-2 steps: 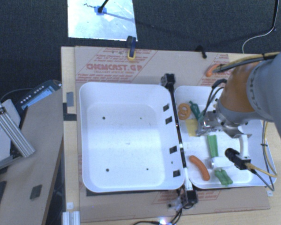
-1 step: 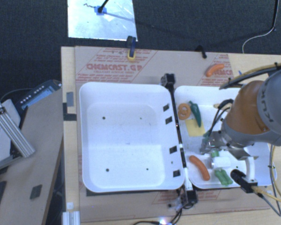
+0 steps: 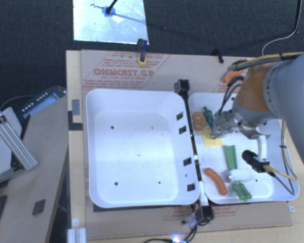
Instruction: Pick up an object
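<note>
The arm (image 3: 273,92) is reaching into the right-hand bin (image 3: 278,189), its claw (image 3: 219,129) hanging low over the bin floor; how far the claw is parted cannot be told. A yellow square (image 3: 212,139) is lying directly beneath it. An orange ring (image 3: 198,119) is sitting just beside it, toward the left bin (image 3: 137,151). A green block (image 3: 230,156) and an orange sausage-shaped piece (image 3: 216,180) are lying nearer the camera.
</note>
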### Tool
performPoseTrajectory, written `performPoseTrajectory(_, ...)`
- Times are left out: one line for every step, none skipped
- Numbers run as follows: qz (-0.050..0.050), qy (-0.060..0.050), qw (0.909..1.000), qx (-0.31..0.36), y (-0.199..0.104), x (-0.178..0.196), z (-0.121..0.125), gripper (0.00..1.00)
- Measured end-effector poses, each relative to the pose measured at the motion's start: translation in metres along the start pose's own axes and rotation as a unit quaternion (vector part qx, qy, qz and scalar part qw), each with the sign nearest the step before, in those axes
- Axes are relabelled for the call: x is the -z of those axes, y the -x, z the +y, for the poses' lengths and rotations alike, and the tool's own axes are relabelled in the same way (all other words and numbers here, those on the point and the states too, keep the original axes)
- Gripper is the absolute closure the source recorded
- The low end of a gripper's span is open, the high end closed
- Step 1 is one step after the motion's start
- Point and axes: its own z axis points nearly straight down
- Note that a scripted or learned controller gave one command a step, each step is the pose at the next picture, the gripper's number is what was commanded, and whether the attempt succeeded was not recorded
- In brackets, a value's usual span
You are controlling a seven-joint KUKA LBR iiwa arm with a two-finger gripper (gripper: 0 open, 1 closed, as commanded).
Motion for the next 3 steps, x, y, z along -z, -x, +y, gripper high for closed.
performPoseTrajectory(0.000,-0.001,1.0000,-0.001,0.005,0.000,0.053,1.00)
performPoseTrajectory(0.000,-0.004,1.0000,-0.001,0.006,-0.001,0.051,0.00)
performPoseTrajectory(0.001,-0.006,1.0000,-0.004,0.032,-0.001,-0.004,0.00)
